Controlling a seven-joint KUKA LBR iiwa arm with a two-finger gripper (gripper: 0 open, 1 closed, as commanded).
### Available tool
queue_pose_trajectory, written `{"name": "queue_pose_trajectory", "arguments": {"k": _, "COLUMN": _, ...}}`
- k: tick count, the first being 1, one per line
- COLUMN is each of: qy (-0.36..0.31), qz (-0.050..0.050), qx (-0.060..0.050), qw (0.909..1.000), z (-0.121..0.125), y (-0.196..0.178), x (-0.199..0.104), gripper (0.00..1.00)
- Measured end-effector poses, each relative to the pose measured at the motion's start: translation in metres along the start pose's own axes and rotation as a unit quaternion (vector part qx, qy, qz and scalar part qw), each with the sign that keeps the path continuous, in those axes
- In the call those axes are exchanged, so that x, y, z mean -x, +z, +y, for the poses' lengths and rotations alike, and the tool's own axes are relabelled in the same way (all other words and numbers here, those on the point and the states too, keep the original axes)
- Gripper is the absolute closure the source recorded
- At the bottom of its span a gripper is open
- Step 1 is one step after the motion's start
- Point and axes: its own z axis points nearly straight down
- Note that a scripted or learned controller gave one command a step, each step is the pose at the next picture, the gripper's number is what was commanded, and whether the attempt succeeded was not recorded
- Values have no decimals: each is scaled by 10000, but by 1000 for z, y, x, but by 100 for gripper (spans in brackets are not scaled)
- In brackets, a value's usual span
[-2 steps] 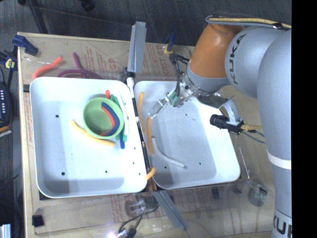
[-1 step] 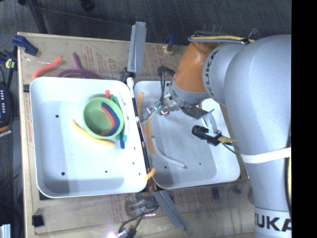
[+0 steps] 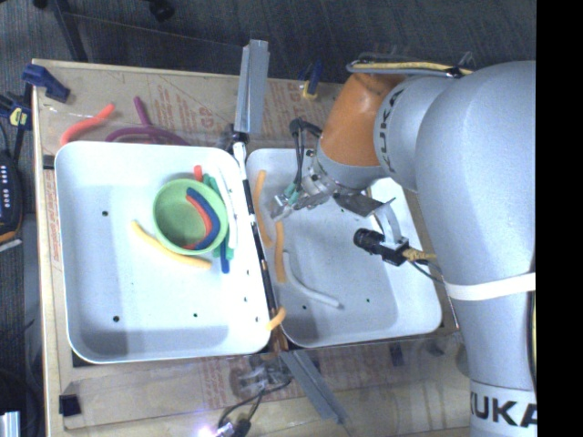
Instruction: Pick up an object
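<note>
Camera view looks down at a slant on a worn plywood bench (image 3: 164, 385) with dark carpet beyond its far edge. Starting at the left, the left bin (image 3: 109, 289) is a shallow white plastic tray with rounded corners, and near its middle sits a round green bowl (image 3: 187, 217) holding a curved red piece and a blue one, with a limp yellow strip (image 3: 164, 244) poking out from under its near-left side. Behind that bin's far edge there's a loop of purple tubing (image 3: 146, 135) and an orange stick on the bare wood. The right bin (image 3: 364, 321) has a thin orange stick (image 3: 280, 251) lying close to its left wall, long axis running near edge to far edge, plus a pale curved strip (image 3: 314, 291) closer to the near edge. The gripper (image 3: 290, 198) hangs over the far-left corner of that bin, just beside the orange stick's far end; can't tell how the tool stands from here. The arm's smooth grey shell and orange band cover the bin's right side.
</note>
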Motion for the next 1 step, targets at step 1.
{"name": "queue_pose_trajectory", "arguments": {"k": 1, "qy": 9, "qz": -16, "qx": -2, "qw": 10000, "z": -1, "y": -1, "x": 2, "gripper": 0}}
